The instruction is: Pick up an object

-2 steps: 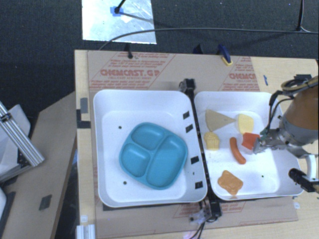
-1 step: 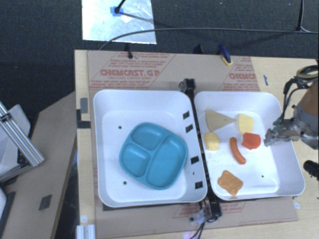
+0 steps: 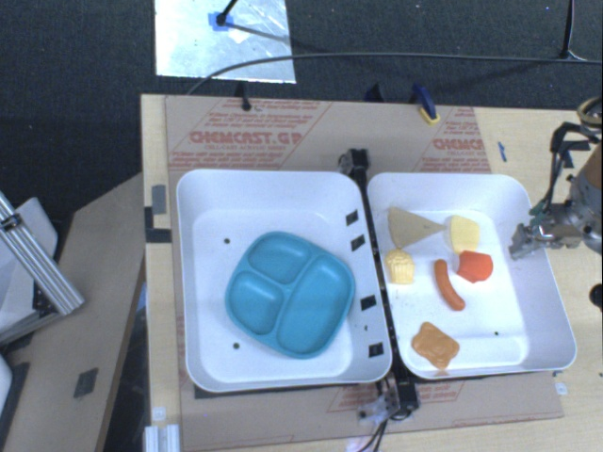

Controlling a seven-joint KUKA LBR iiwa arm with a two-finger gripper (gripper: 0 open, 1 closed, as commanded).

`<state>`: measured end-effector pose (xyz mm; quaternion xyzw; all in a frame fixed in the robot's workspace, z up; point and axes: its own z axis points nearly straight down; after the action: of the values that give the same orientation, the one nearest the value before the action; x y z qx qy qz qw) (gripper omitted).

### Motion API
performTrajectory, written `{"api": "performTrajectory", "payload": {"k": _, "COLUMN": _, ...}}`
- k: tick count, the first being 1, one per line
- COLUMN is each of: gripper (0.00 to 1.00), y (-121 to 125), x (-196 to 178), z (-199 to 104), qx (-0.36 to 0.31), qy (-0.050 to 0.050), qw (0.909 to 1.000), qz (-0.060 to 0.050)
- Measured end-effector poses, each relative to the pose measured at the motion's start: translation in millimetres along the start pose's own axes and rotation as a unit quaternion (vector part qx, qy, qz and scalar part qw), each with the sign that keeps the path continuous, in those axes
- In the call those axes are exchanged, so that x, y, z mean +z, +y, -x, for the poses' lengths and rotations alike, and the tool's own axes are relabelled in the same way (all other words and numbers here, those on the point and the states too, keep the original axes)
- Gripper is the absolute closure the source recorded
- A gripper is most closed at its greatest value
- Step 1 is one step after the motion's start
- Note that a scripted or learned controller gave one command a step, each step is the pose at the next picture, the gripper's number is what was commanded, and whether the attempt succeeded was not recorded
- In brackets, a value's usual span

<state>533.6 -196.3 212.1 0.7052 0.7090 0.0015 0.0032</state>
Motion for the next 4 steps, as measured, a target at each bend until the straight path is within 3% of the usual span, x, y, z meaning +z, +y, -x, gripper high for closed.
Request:
{"api": "performTrajectory", "payload": {"k": 1, "gripper": 1.0, "y": -1, "x": -45, "z": 5, "qx": 0.0, "qy": 0.0, "qw": 1.0, "qz": -0.001}}
{"api": "performTrajectory", "payload": {"k": 4, "gripper": 1.0, "y": 17, "x": -37, "z": -153, "qx": -0.002, "qy": 0.002, "qw": 1.0, "qz": -0.003}}
